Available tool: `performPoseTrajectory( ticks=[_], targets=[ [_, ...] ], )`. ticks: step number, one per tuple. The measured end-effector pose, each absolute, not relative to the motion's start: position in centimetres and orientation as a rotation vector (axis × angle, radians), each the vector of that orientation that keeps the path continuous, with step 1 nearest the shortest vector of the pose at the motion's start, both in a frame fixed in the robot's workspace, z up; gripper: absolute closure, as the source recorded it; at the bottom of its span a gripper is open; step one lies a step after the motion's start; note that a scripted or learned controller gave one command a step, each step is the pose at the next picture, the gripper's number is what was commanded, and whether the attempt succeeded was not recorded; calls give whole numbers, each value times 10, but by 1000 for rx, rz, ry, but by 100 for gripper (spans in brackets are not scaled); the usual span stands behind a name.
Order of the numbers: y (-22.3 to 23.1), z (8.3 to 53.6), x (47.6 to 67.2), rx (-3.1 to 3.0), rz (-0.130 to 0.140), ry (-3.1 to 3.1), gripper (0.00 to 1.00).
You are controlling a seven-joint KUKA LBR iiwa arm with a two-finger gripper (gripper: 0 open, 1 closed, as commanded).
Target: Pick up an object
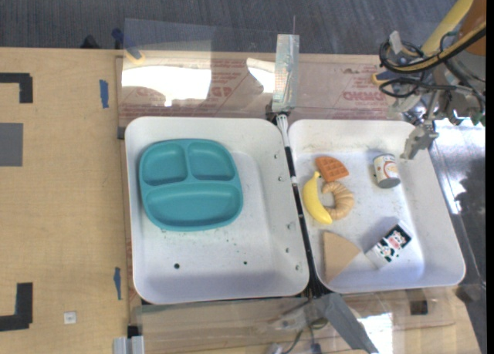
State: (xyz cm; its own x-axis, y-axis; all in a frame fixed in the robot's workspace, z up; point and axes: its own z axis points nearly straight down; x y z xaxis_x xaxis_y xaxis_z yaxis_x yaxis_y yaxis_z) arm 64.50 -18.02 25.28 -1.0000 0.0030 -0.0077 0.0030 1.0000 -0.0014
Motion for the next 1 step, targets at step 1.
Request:
performPoseTrajectory(
  ticks=[1],
  targets=[
    [-118,97,568,149,5,3142,0]
  ],
)
